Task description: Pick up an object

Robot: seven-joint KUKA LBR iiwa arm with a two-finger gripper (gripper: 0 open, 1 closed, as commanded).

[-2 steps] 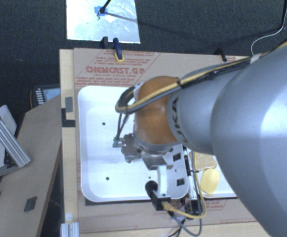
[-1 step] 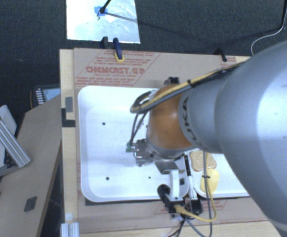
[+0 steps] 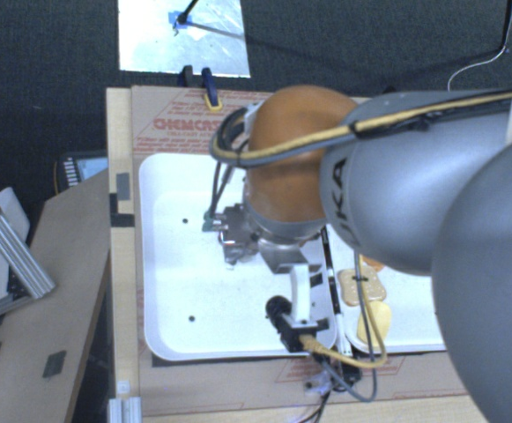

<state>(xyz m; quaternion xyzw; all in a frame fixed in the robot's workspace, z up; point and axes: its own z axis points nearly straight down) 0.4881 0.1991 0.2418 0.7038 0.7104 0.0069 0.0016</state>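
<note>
My gripper (image 3: 231, 241) hangs low over the middle of the left white bin (image 3: 172, 263), seen from above, with the orange band and grey wrist covering most of it. A grey metal part sticks out to the left of the wrist. Two small things peek out from under the arm at the right: a tan piece (image 3: 362, 286) and a pale yellow piece (image 3: 376, 317) just below it, both on white bin floor. Nothing shows between the gripper and the bin floor.
The big grey arm (image 3: 441, 192) covers the right half of the view. The bin sits on a brown cardboard sheet (image 3: 172, 122). A blue and yellow clamp (image 3: 208, 88) holds its far edge. A wooden bench edge (image 3: 70, 263) runs along the left.
</note>
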